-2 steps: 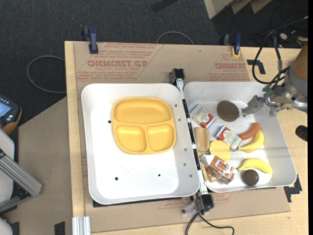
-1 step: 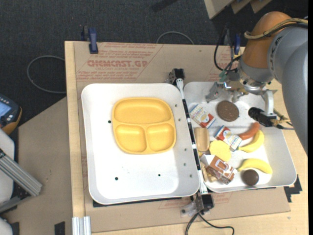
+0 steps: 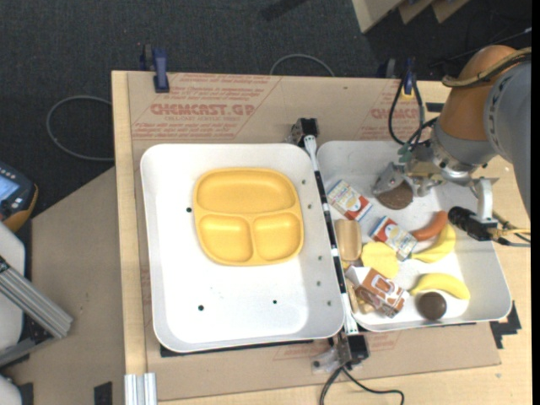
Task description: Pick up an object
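Brown round object (image 3: pixel 393 197): right bin (image 3: pixel 494 285), near far edge, directly beneath gripper (image 3: pixel 403 183); finger state cannot be told. Left bin (image 3: pixel 169 251): yellow divided tray (image 3: pixel 248 215), centre.

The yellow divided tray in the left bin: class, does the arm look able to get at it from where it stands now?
Probably yes. The yellow divided tray lies alone and uncovered in the left bin; the gripper hangs over the right bin.
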